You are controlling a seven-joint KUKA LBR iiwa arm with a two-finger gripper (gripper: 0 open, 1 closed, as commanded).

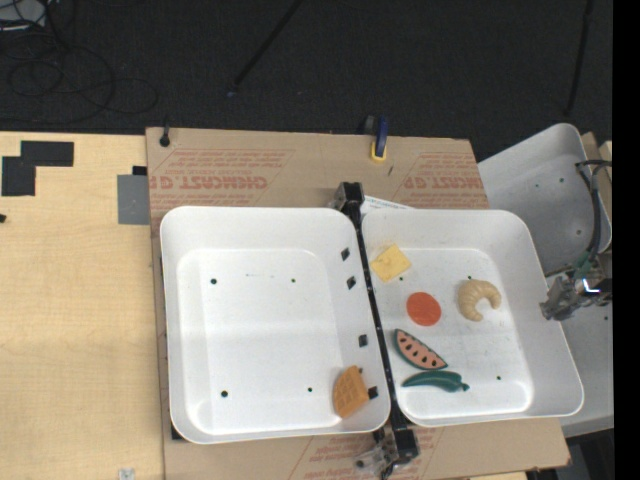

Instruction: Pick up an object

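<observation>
My end effector (570,298) sits just outside the right bin (540,268); whether it's apart, I cannot tell. The croissant (479,298) lies inside that bin, left of it, ends pointing down-right.

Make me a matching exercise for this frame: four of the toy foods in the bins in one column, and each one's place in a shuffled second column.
Things:
1. yellow cheese piece
2. croissant
3. green pepper
4. brown biscuit

Places:
A. left bin, near corner beside the divider
B. right bin, near edge, just below the watermelon slice
C. right bin, far side, close to the divider
D. right bin, toward the arm's side, right of the red disc

Pairs: 1-C, 2-D, 3-B, 4-A
</observation>
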